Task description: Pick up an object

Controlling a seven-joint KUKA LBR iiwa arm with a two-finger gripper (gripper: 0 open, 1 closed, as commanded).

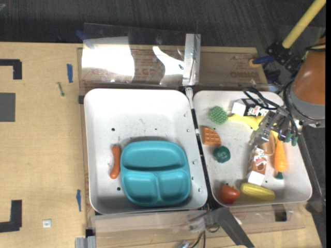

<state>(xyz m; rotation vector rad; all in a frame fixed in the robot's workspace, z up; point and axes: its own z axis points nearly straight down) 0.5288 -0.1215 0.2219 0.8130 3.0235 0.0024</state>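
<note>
Reaching in from the right, the gripper [267, 128] hangs low over the right bin [300, 182], among a tight cluster of toys along that bin's right side. Cables and metal parts crowd the wrist, so I cannot tell whether it is released or clenched, and nothing can be made out in its grasp. Just beside it to the right lies an orange carrot [280, 156], and directly below it a small packet [258, 161] with a white block at its lower end. A yellow piece [247, 121] lies to its upper left, touching or nearly touching a green bumpy ball [218, 114]. Further left are an orange waffle-like piece [210, 137] and a dark green round toy [223, 154]; at the bin's near edge sit a red tomato [229, 192] and a corn cob [257, 191]. The left bin [98, 107] holds a teal divided tray [154, 172] with an orange sausage [115, 161] beside it.

My judgement is that the approach step is in hand, with the packet or the carrot the likely target. Next, it needs to close squarely on one item and lift straight up without dragging its neighbours.
</note>
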